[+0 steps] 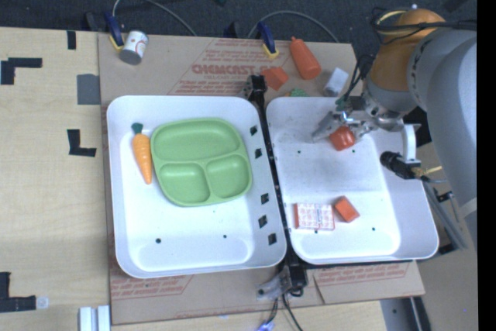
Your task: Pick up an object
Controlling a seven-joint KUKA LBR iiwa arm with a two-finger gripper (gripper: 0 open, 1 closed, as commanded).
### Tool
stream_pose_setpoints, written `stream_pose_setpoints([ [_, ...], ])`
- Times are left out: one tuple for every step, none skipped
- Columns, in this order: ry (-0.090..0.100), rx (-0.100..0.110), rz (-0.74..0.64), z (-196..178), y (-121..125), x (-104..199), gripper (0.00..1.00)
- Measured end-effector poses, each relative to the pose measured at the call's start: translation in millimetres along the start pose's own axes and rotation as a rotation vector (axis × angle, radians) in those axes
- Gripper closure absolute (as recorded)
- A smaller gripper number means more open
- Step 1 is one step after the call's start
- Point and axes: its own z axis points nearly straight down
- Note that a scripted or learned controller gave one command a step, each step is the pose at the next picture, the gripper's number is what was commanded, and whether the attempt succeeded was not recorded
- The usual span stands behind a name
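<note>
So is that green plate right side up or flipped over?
Right side up: the green plate shows its three hollow compartments facing upward, lying in the left bin.

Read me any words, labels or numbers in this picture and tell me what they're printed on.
"CHEMCAST": red print on the brown cardboard sheet behind the bins; the line under it is too blurred to read.
Red and white packet in the right bin: markings too small to read.

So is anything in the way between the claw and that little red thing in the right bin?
No, nothing visible is in the way. The claw is right at the small red object in the right bin, close enough to look like touching. The orange block and the patterned card lie nearer the bin's front.
</note>
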Motion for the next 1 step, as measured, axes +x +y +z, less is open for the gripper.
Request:
stream_pose_setpoints([
  [-0.001, -0.002, -0.001, -10.3, 0.7, 0.2, 1.00],
])
